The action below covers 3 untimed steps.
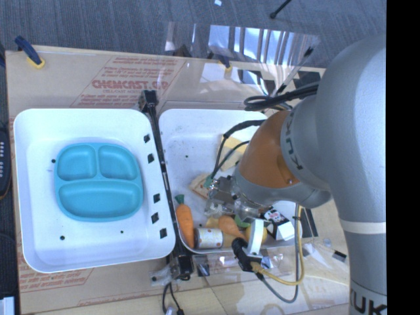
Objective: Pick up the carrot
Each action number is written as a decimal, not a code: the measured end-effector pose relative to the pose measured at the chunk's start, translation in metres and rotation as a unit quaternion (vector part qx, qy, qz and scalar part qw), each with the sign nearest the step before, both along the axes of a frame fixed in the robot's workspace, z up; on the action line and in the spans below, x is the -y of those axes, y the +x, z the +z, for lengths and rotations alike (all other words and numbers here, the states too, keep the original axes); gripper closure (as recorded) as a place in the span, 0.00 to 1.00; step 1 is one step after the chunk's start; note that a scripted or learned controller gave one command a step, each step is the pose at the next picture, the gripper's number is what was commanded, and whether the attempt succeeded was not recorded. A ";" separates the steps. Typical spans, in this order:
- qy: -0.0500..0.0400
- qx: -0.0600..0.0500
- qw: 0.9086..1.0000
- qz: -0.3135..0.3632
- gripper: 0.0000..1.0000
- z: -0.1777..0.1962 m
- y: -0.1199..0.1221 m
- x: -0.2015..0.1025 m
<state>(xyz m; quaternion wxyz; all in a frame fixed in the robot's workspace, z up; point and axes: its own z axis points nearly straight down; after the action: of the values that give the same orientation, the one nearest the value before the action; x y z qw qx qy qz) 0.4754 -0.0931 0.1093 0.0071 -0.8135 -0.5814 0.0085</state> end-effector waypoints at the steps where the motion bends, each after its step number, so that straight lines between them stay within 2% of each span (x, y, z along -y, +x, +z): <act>1: 0.000 0.009 0.991 0.135 1.00 0.016 0.001 0.047; 2: 0.001 0.010 0.991 0.135 0.00 0.016 0.001 0.046; 3: 0.003 0.012 0.991 0.131 0.00 -0.015 0.005 0.052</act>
<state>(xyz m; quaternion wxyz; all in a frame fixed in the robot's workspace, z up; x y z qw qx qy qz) 0.4802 -0.1453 0.0948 0.0012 -0.7304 -0.6830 -0.0023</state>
